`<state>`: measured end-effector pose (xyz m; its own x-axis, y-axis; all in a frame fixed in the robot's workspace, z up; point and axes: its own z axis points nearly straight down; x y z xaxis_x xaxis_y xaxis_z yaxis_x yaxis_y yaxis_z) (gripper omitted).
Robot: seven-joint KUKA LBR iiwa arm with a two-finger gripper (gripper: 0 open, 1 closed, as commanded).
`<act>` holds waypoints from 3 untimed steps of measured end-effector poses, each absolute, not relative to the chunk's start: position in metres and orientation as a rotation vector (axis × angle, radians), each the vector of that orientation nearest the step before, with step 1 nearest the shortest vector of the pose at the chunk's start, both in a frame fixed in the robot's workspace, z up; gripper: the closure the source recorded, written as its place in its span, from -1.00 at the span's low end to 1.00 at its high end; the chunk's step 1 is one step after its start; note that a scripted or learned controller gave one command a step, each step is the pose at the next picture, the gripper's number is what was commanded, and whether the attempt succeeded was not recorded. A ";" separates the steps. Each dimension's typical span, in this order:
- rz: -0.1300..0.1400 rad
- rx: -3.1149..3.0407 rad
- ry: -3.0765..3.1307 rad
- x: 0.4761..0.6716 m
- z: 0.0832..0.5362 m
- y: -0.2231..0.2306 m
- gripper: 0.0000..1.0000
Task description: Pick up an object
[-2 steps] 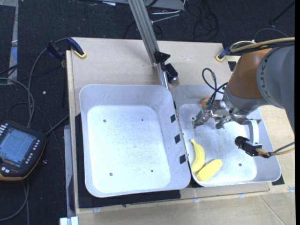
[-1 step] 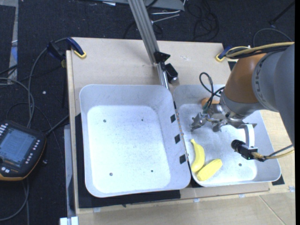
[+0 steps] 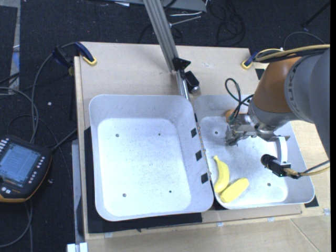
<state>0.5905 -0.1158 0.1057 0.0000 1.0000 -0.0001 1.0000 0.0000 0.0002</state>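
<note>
Gripper [image 3: 231, 139]: low in the right bin [image 3: 302, 193], toward its 11 o'clock corner; whether the jaws are released or clenched, I cannot tell.
Banana [image 3: 222, 173]: at 6 o'clock from the gripper, beside the bin's left wall.
Yellow lump [image 3: 234, 189]: touching the banana's lower end.
Orange thing [image 3: 230, 113]: just past the gripper at 12 o'clock, partly hidden.
Left bin [image 3: 100, 109]: likely the drop-off.

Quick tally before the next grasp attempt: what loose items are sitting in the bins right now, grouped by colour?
Yellow: 2, a banana and a rounder yellow piece touching it, both in the right bin.
Orange: 1, a small object partly hidden behind the gripper; I cannot tell what it is.
Total: 3 items in view.
</note>
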 end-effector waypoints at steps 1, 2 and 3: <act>0.005 2.218 2.219 0.590 0.168 -0.115 1.00; 0.004 2.219 2.220 0.591 0.211 -0.115 1.00; 0.001 2.218 2.226 0.580 0.213 -0.074 1.00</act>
